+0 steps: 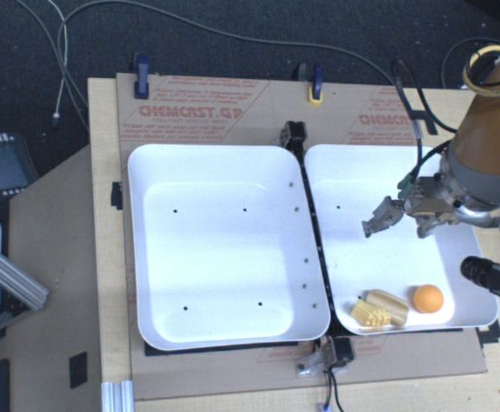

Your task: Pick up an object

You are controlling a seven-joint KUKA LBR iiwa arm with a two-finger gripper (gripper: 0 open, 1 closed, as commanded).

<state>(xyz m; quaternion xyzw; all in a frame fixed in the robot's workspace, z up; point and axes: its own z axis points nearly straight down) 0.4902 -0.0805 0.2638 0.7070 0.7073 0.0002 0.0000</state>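
The right white bin (352,178) holds three things along its near edge. An orange ball (428,299) lies toward the near right corner. Left of it is a tan roll-shaped piece (388,301), and touching that a yellow corn-like piece (370,317). My gripper (401,223) hangs over the middle of the right bin, above and apart from these objects. It is open, its fingers (377,224) spread and nothing between them. The arm with its orange band (490,136) comes in from the right.
The left white bin (224,166) sits beside the right one, with black clips (294,133) at the seam. Blue clamps (141,64) hold the board's far edge. Cables (61,33) run across the dark floor behind.
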